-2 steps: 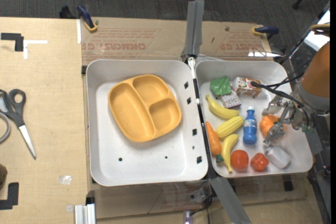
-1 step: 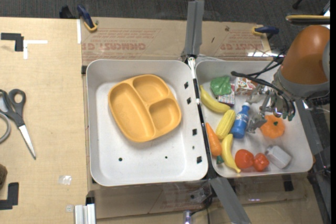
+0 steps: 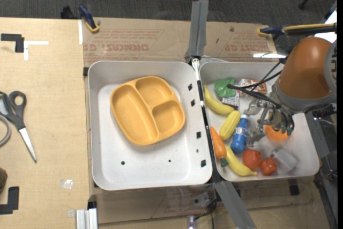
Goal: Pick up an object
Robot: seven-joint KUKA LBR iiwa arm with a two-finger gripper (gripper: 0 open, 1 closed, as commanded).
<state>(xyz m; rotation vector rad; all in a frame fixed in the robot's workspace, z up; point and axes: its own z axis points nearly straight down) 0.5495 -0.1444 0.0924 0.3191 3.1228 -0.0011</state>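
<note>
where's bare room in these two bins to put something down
Left bin: bare white floor along the near edge and in both near corners, below the yellow plate; a thinner strip lies between plate and left wall. Right bin: crowded with bananas, corn, bottle and tomatoes, with the hand over them.

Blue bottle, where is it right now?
In the camera view, the blue bottle lies in the right bin, between the corn cob and the hand.
</note>
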